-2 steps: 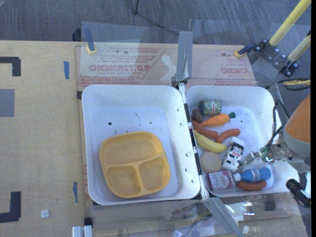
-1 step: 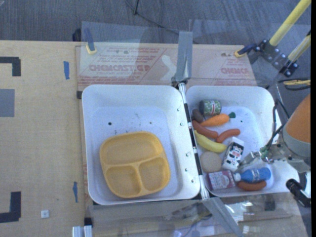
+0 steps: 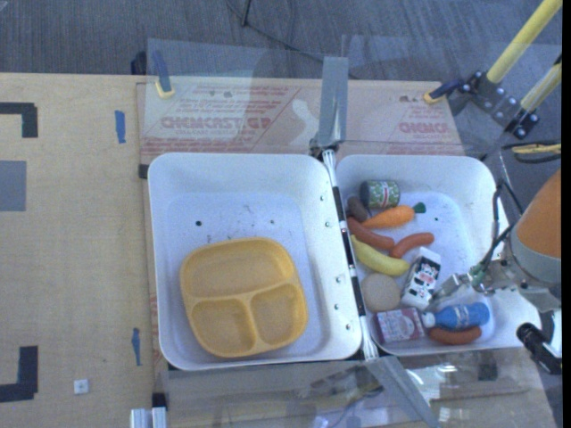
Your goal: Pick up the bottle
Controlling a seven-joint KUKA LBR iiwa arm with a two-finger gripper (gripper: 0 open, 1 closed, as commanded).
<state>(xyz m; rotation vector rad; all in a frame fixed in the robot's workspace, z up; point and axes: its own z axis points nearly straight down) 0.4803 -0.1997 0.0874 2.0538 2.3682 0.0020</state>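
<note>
The bottle (image 3: 463, 315) is blue with a white label and a pale cap. It lies on its side near the front right corner of the right bin (image 3: 486, 178). My gripper (image 3: 467, 281) hangs just above and behind the bottle, with the grey and orange arm reaching in from the right. Nothing is visibly held by it. A red sausage (image 3: 453, 334) lies against the bottle's front side.
The right bin also holds a green can (image 3: 381, 193), a carrot (image 3: 389, 218), two more sausages (image 3: 410, 242), a banana (image 3: 379, 259), a white carton (image 3: 421, 277) and a pink packet (image 3: 399, 325). The left bin (image 3: 178, 185) holds a yellow divided plate (image 3: 243, 297).
</note>
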